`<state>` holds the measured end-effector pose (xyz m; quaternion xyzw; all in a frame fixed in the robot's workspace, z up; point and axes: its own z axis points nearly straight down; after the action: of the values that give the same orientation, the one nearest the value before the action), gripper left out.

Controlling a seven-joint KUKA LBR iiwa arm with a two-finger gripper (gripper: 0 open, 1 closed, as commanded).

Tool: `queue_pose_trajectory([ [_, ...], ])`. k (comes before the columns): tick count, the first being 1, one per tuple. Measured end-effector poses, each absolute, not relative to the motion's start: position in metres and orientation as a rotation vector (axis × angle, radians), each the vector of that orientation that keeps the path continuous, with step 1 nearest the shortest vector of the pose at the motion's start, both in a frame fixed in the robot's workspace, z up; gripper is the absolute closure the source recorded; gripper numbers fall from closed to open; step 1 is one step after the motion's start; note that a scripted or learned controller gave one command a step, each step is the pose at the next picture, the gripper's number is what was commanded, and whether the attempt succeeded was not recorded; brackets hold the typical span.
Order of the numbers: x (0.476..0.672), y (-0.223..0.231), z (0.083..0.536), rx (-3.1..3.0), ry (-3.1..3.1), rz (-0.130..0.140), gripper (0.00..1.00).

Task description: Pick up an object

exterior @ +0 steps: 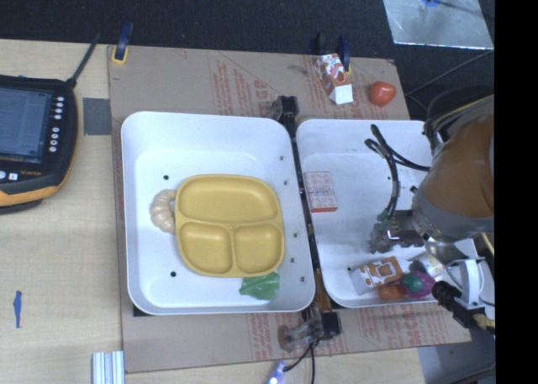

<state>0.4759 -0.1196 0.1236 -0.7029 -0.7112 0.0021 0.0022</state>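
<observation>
My gripper hangs low over the right bin, near that bin's front right part, with the grey and orange arm above it. Just in front of it lie a small orange and white carton and a cluster of small orange, purple and green items against the bin's front wall. A flat red and white packet lies at the right bin's left side. Nothing shows in the gripper's hold.
The left bin holds a yellow divided plate, a beige bun-like thing at its left and a green item at its front. Behind the bins stand a small carton and a red ball-like fruit. A pendant lies far left.
</observation>
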Motion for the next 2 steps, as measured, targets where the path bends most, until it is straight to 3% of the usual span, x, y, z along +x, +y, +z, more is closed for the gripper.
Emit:
queue_pose_trajectory([
  [2, 0.4763, -0.1210, 0.1435, -2.196, -2.240, 0.011, 1.00],
])
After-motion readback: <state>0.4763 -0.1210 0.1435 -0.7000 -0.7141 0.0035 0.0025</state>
